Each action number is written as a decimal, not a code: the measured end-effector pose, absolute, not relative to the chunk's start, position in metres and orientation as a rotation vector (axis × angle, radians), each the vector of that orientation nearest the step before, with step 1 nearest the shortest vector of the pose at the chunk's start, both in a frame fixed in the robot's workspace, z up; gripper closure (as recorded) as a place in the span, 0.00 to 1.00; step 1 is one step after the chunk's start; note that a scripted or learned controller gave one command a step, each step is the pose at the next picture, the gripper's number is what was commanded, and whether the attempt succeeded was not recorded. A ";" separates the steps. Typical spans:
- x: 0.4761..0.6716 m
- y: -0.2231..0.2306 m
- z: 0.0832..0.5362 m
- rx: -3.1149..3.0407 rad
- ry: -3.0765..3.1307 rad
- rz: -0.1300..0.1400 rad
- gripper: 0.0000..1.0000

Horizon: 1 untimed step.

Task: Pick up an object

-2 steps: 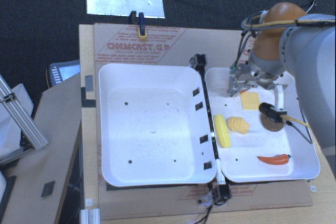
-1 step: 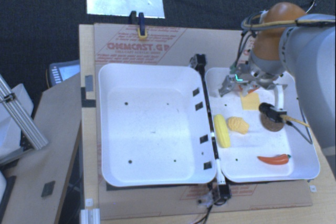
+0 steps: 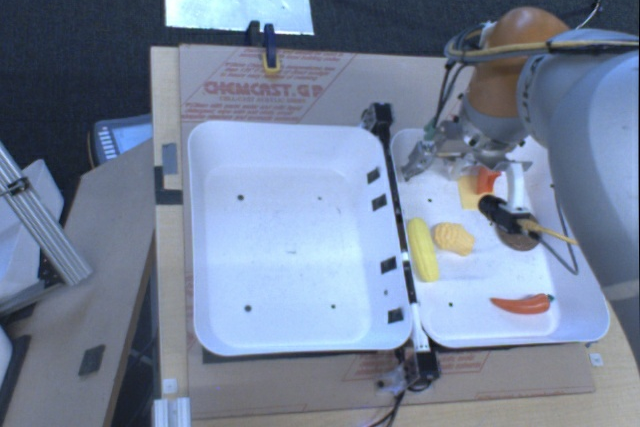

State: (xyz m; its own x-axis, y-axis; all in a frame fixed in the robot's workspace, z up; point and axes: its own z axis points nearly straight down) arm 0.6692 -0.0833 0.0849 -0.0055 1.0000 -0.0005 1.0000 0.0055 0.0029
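Camera view, right of frame: the gripper (image 3: 497, 183), its state impossible to tell, hangs over the right bin (image 3: 580, 320) near the corn (image 3: 424, 250), so the approach step likely calls for descending and closing.

The wooden bench (image 3: 130, 215) bears a printed board (image 3: 270, 80), on which two white bins (image 3: 290, 235) (image 3: 580, 315) sit touching, at nine and three o'clock.

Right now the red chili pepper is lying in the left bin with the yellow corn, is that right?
Not quite. The camera view shows the red chili pepper in the right bin, not the left one. The yellow corn does lie in that same bin, against its left wall.
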 end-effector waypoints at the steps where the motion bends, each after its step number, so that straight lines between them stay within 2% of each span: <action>1: 0.645 -0.121 0.137 2.220 2.216 0.003 0.00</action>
